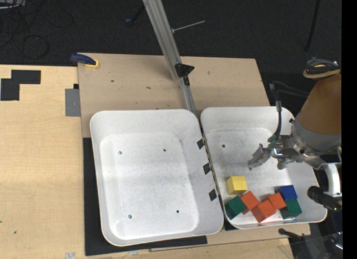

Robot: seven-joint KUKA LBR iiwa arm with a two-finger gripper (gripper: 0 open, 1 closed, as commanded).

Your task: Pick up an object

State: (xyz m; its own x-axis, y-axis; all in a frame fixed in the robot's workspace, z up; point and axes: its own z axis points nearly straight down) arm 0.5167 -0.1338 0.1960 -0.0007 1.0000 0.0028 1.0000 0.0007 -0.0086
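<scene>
blocks sit clustered in my right bin's [245,121] near corner: yellow block [236,183], green [235,205], orange ones [264,206], blue [287,192]. they look light, stiff, flat-sided; yellow stands freest, so take its opposite faces. my pincer [268,156] hovers above, prongs apart, holding nothing.

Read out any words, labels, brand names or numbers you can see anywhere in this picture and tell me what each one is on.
There is no readable text.
The blocks, such as the yellow block, show plain faces.
The right bin and left bin carry no lettering.
The arm and its end effector show no legible brand or number.
</scene>
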